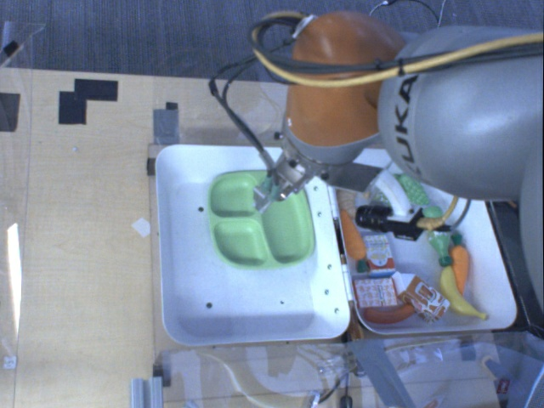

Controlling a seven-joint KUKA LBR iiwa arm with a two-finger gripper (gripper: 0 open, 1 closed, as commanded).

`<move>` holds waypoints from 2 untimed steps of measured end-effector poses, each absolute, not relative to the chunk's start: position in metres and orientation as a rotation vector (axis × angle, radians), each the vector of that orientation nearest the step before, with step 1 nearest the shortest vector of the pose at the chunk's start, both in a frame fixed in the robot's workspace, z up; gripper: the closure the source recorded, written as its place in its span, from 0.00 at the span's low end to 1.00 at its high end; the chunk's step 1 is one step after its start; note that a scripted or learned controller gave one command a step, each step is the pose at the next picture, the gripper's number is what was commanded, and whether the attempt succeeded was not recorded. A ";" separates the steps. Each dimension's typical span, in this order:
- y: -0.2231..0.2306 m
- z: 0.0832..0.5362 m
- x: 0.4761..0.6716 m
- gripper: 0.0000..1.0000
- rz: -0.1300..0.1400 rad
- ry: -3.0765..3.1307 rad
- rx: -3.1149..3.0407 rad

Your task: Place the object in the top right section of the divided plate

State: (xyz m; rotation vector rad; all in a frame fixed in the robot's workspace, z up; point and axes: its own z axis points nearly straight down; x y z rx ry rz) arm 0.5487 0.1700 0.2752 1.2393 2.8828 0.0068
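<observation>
Grey arm casing (459,100) with its orange band (340,75) looms closest to the lens, cut off by the upper and right borders and hiding the far end of the right-hand shallow white bin (501,304).

Well left of the end effector (274,189), the pale wooden worktop (76,253) lies open. Nearer, the left-hand shallow white bin (187,296) has bare floor left of and below the tip. The light green divided plastic plate (246,236) sits directly under it. The tip hangs over the plate's upper ridge, which compartment I cannot tell. Whether the end effector is open, closed or holding anything is too small to make out.

To its right, a yellow toy banana (459,296) and an orange toy carrot (460,266) crowd the right bin.
</observation>
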 end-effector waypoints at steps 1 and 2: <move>0.151 0.250 0.522 1.00 0.005 2.907 1.184; 0.214 0.228 0.522 1.00 0.006 3.007 0.897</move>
